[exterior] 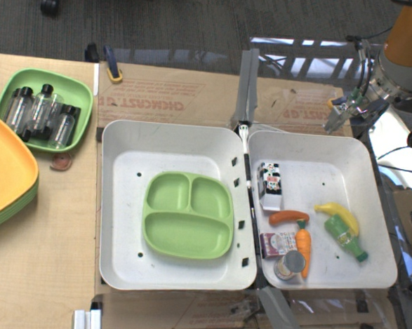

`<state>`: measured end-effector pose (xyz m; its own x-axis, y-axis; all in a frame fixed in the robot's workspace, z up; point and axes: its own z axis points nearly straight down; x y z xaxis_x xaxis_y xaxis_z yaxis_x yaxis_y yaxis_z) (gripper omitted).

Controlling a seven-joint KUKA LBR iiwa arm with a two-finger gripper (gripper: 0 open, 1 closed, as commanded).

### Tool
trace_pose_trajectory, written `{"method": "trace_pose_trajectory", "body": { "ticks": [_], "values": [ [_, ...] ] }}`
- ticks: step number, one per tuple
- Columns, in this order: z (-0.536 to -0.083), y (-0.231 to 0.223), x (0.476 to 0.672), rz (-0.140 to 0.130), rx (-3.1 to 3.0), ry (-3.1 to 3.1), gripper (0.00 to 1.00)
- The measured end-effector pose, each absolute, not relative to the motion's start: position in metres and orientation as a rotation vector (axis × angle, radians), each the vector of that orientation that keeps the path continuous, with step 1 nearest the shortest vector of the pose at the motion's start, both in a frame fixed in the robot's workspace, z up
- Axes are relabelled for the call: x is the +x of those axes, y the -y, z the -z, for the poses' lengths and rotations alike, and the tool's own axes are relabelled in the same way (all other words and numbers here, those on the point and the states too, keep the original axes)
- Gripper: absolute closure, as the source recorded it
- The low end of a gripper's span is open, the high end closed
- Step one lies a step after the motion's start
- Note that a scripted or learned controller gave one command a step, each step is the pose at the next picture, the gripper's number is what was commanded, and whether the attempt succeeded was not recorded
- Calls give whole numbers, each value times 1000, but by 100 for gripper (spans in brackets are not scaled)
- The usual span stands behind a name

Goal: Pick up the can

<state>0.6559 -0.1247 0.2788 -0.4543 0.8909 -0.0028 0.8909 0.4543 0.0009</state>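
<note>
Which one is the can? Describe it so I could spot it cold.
Look in the right-hand white bin, at its near-left corner. The can stands there with its round silver top facing up, touching the lower end of the carrot and just below a small maroon packet. It is the only round, metallic thing among the toy foods.

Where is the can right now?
In the camera view, the can stands in the right bin, near its front left corner, touching the lower end of the carrot and just below the small pink packet.

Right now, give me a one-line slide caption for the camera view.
Tool above the right bin's far rim; can lies at the near edge beside the carrot, untouched.
</note>
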Motion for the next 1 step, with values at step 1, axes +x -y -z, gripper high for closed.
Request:
{"method": "trace_pose_trajectory", "body": {
  "ticks": [1],
  "values": [
    [-220,117,659,1,1746,-2612,100]
  ]
}}
